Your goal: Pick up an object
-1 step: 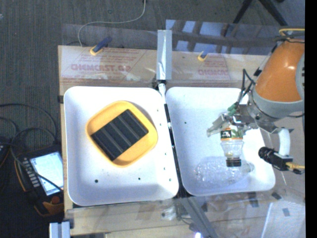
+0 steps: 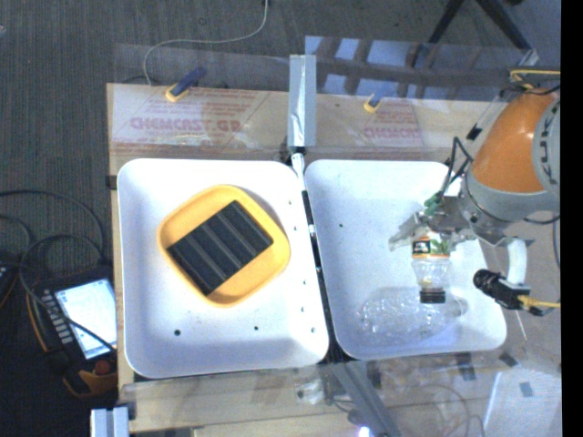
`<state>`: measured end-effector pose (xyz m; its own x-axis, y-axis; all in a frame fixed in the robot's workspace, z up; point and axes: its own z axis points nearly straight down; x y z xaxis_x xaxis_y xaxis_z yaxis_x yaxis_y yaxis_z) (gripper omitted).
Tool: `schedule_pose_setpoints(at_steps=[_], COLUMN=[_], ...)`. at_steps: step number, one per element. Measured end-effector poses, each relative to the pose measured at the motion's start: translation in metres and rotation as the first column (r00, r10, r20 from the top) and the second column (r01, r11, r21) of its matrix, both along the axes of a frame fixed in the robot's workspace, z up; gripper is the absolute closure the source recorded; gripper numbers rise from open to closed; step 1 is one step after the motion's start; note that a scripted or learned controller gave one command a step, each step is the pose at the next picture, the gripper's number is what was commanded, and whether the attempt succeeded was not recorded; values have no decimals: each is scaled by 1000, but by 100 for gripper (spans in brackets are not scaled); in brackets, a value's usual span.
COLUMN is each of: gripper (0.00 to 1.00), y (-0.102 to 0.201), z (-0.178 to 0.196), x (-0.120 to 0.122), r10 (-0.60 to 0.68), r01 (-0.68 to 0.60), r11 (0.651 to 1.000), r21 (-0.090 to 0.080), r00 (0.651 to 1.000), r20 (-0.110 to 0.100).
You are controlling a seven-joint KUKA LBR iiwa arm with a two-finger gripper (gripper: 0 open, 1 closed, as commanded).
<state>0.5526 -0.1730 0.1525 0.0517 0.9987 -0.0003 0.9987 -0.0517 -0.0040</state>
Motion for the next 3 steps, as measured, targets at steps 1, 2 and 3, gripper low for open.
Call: schedule_pose_setpoints(at_steps=[1,2,3], gripper=[0,100,100], y=[-25,-24,24], z=[-57,-49,21], x=[34,34,54], r10=[149,149,88], r01=[-149,-149,-88], r11=[989,989,996], r21=[-1,3,0], r00=[989,989,996], r20=[2,2,3])
